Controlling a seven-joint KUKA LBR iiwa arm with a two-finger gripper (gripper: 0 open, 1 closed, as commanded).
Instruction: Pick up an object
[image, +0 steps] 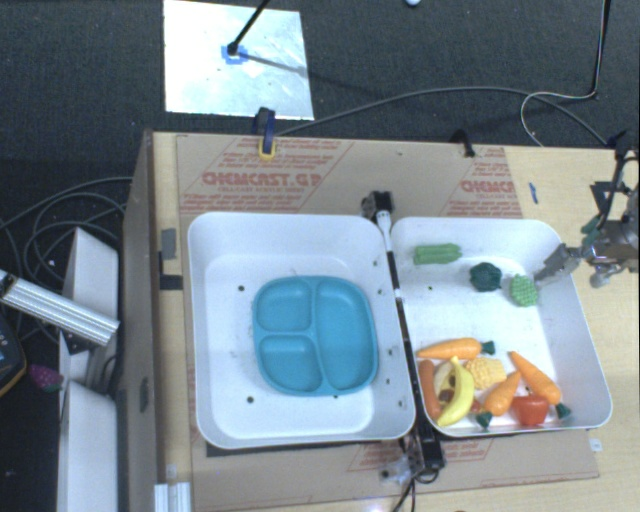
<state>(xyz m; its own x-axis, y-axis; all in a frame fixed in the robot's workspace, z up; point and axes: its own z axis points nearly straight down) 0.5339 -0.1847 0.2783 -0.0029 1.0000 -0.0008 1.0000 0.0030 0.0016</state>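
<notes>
Cardboard-topped bench: gripper (562, 262), grip unreadable, sits beside a bumpy light-green toy vegetable (523, 291) in the right bin (578, 330).

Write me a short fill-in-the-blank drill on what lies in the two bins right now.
1. The blue plate lies in the ____ bin of the view.
2. The banana is ____ in colour.
3. The plate has ____ compartments.
4. The gripper is over the right bin's ____ edge.

Missing words: left; yellow; three; right
</notes>
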